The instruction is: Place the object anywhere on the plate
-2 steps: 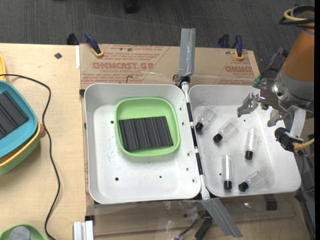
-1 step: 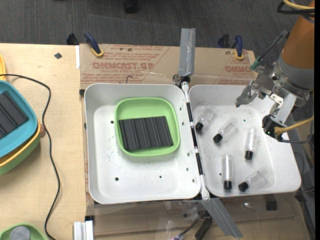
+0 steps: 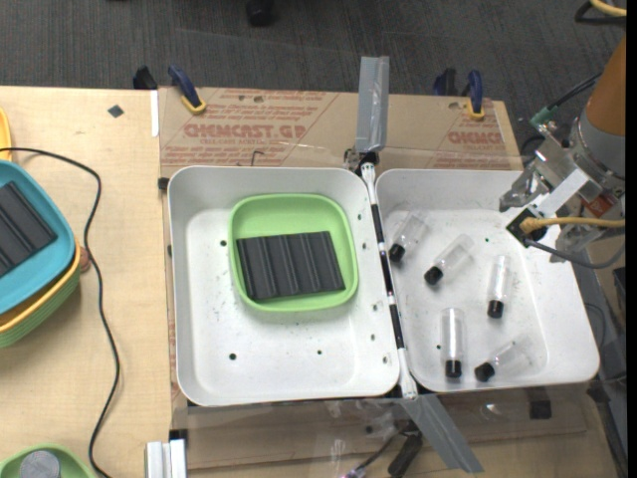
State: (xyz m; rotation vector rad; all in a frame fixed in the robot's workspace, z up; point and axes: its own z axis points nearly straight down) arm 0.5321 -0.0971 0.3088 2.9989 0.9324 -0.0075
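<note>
A green square plate (image 3: 291, 210) lies in the left bin (image 3: 199, 297), with a dark ribbed pad (image 3: 292, 265) resting on it. Several clear vials with black caps are scattered in the right bin (image 3: 557, 317), among them one near the divider (image 3: 406, 237), one mid-bin (image 3: 448, 262) and one upright-looking (image 3: 452, 342). My gripper (image 3: 526, 205) hangs over the right bin's far right corner, above and to the right of the vials, with nothing seen in it.
A teal tray (image 3: 30, 232) stacked on others sits at the left on the wooden bench, with a black cable (image 3: 100, 297) beside it. Cardboard and clamps (image 3: 187, 88) lie behind the bins. A yellow-tipped cable (image 3: 567, 223) trails from the wrist.
</note>
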